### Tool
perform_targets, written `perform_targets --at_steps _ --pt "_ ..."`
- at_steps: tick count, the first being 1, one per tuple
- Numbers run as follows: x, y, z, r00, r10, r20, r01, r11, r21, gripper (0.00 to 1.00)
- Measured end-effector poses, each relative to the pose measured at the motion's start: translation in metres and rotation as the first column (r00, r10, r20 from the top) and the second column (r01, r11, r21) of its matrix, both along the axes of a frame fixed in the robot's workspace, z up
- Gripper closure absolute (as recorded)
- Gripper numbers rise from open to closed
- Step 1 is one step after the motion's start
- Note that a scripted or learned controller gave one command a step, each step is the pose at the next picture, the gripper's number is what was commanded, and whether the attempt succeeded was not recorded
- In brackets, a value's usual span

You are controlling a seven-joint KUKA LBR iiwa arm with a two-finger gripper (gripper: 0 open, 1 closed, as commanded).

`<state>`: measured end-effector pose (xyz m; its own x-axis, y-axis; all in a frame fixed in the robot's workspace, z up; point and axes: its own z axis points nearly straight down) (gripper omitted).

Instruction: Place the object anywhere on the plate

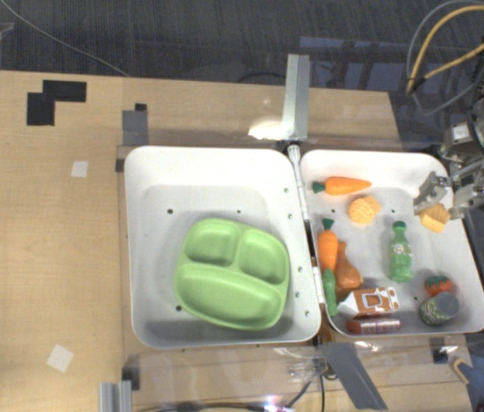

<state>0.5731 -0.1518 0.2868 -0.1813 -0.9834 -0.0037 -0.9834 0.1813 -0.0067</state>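
Nearest you, the green plate (232, 273) sits in the left bin (152, 178), three compartments, tilted toward the bin's front right corner. Over in the right bin (480, 303), toy food crowds the front edge. Look to that bin's far right edge: your gripper (441, 202) is clamped on a small yellow-orange wedge (434, 220), pale and blocky, lifted just above the rim.
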Motion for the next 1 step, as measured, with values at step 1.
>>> perform_targets --at_steps 1 --pt "0.0379 0.0078 -0.1878 0.998 0.064 0.005 -0.064 0.998 -0.003 1.0"
